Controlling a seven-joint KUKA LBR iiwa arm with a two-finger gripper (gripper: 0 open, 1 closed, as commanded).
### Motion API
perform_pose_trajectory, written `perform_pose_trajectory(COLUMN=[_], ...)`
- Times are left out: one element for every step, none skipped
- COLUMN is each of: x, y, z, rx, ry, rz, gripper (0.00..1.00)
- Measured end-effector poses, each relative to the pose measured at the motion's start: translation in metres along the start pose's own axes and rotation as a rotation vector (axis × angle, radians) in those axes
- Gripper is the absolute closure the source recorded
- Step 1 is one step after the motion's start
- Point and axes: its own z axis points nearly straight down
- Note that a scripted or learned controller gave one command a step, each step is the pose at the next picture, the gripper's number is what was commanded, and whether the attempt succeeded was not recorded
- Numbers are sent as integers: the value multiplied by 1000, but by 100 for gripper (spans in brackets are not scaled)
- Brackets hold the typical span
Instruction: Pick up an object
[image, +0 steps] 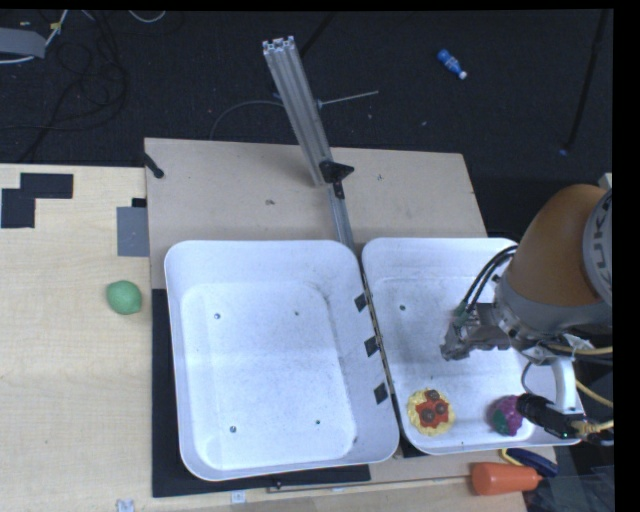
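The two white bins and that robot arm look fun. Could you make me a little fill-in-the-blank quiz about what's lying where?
1. The yellow toy with red spots lies in the ____ bin.
2. Beside it in that bin, nearer the arm, lies a ____ toy.
3. The green ball rests outside the bins, on the ____ side of the view.
4. The gripper hangs over the ____ bin.

Missing words: right; purple; left; right

Even, fairly bright overhead light falls on the pale tabletop (300, 190), while the floor (200, 70) behind stays dark. The two white bins (260, 265) look slightly washed out, with faint speckle. Shadows are soft and short. The whole view is low-resolution and a little grainy.
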Motion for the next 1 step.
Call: perform_pose_trajectory(x=[-1], y=[0], z=[-62], rx=[-1], ry=[0], rz=[0], gripper=[100])
